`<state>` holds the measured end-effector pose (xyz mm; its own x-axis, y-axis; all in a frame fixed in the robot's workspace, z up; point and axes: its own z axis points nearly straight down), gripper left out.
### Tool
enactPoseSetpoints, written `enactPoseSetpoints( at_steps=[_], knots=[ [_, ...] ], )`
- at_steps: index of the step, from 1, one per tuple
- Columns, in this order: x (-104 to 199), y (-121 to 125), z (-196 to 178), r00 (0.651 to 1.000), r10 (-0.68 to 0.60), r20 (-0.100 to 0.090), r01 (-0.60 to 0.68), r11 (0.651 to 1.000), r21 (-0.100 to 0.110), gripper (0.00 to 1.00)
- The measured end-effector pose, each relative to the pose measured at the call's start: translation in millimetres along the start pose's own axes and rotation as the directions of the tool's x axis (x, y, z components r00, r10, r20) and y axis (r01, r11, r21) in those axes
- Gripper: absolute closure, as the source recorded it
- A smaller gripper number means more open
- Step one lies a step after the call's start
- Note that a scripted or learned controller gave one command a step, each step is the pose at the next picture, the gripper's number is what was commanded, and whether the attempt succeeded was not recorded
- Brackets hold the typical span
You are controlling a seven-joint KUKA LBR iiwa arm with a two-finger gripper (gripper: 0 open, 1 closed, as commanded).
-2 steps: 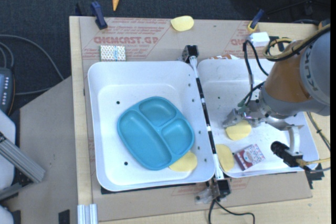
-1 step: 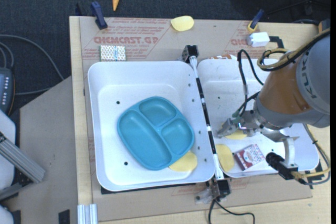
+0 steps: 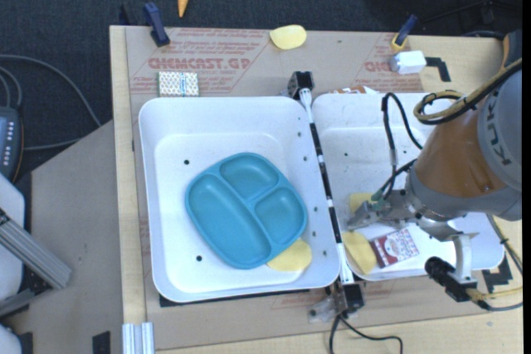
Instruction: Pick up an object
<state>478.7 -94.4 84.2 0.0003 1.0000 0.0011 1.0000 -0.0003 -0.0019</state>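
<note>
White plastic framed the scene: two shallow bins sat side by side on a brown bench (image 3: 249, 54), and we saw the grey arm (image 3: 469, 166) with its orange band reach in from the right of the frame over the right bin (image 3: 348, 120). Its gripper (image 3: 369, 215) hung low in the lower left part of that bin, just above a yellow object (image 3: 358, 253) near the bin's lower left corner and just beside a red-and-white packet (image 3: 397, 249) lying flat to the right of it; a second small yellow piece (image 3: 359, 201) showed just left of the wrist. We could not tell from this angle how the hand stood, nor whether anything was in its grasp. In the left bin (image 3: 166, 128) a blue divided plate (image 3: 245, 209) lay at the centre, with a pale yellow object (image 3: 290, 258) touching its lower right edge. Outside the bins, near the top of the frame, we noted a yellow piece (image 3: 288, 36) on the bench, a patterned small box (image 3: 178, 83) at the upper left corner of the left bin, and an orange carrot-like item (image 3: 183, 1) on the dark floor beyond.
</note>
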Motion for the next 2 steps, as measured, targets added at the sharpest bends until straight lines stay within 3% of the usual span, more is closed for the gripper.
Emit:
enactPoseSetpoints(
  at_steps=[1, 2],
  knots=[
    [-38, 73, -1, 1.000, -0.001, 0.002, 0.001, 1.000, -0.002, 0.00],
    [-13, 71, 0, 1.000, -0.001, 0.000, 0.001, 1.000, 0.000, 0.00]
  ],
)
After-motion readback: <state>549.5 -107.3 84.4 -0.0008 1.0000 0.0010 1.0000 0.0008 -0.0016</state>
